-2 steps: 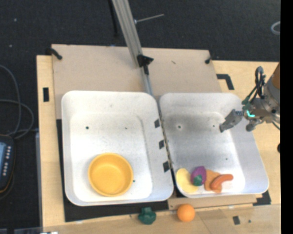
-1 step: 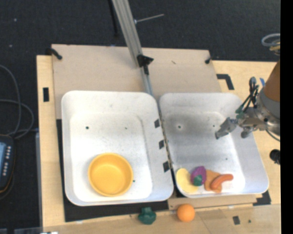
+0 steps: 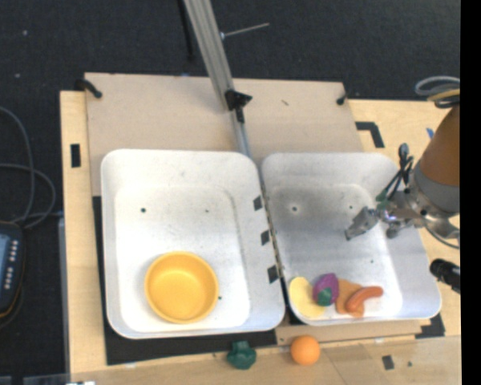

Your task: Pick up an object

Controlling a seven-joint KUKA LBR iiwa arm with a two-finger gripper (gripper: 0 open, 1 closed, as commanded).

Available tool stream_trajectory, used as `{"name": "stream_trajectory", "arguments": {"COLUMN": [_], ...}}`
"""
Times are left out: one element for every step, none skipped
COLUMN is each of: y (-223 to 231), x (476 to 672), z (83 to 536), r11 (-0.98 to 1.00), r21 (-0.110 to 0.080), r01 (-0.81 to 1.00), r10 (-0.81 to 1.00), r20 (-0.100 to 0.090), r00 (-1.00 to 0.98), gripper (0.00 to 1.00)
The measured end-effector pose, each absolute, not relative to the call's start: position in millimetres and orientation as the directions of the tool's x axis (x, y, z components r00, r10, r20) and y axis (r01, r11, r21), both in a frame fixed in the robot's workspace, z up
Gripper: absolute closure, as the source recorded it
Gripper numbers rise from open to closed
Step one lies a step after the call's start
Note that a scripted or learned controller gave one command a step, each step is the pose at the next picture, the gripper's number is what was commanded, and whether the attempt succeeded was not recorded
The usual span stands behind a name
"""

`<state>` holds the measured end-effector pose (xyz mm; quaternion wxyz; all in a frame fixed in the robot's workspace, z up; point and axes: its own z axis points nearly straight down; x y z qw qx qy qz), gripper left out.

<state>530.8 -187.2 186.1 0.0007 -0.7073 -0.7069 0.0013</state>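
While the claw (image 3: 362, 224) hangs over the right bin (image 3: 305, 191), grip state unclear, a round yellow bowl (image 3: 181, 286) sits left.

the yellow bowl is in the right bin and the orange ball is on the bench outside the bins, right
Not quite. The camera view shows the yellow bowl in the left bin, not the right one. The orange ball does lie on the bench outside the bins.

tool (image 3: 361, 225) over right bin (image 3: 321, 175) | yellow bowl (image 3: 181, 286) in left bin (image 3: 176, 183)
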Motion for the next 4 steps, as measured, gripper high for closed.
{"name": "stream_trajectory", "arguments": {"y": [-184.3,-185.3,-184.5,-185.8], "x": [538.8,540.6,544.1,545.4], "z": [138.0,152.1,216.2,264.8], "r11": [-0.003,-0.006,0.004,0.003], "r21": [-0.003,0.005,0.009,0.005], "r01": [1.0,1.0,1.0,1.0], "r10": [1.0,1.0,1.0,1.0], "r20": [-0.001,-0.001,-0.003,-0.003], "r00": [0.003,0.006,-0.004,-0.003], "gripper": [0.0,1.0,1.0,1.0]}}
